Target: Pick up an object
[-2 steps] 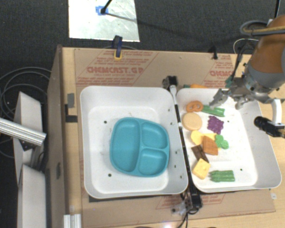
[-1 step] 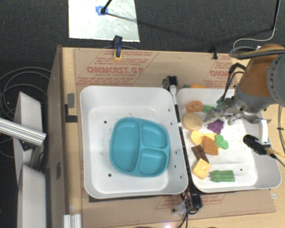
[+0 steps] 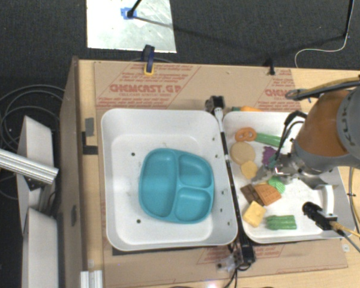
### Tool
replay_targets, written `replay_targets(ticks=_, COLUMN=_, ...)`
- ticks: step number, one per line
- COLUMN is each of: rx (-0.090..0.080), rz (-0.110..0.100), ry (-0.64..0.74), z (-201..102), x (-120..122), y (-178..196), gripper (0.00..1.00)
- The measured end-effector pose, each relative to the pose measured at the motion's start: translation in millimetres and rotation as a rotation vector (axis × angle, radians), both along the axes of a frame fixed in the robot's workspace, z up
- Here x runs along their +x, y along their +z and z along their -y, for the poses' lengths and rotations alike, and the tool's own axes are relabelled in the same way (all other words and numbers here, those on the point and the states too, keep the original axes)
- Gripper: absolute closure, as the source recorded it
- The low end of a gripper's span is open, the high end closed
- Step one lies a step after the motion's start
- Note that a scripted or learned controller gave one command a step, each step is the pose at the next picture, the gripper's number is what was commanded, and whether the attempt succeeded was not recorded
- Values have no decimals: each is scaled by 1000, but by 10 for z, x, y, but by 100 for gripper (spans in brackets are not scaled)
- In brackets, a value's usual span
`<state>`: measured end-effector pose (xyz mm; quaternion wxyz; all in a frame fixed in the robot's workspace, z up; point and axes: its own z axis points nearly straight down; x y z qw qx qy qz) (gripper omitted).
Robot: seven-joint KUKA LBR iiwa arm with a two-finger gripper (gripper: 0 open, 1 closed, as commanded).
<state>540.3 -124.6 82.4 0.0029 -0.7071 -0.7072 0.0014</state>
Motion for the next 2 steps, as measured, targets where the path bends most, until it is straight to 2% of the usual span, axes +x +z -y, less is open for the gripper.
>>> replay_targets(ticks=1, rx=-2, rz=5, ry=0, z=-308, x=-554, y=21, gripper=0)
replay_targets(ticks=2, rx=-4, rz=19, ry=8, z=-302, x=613, y=37, gripper=0)
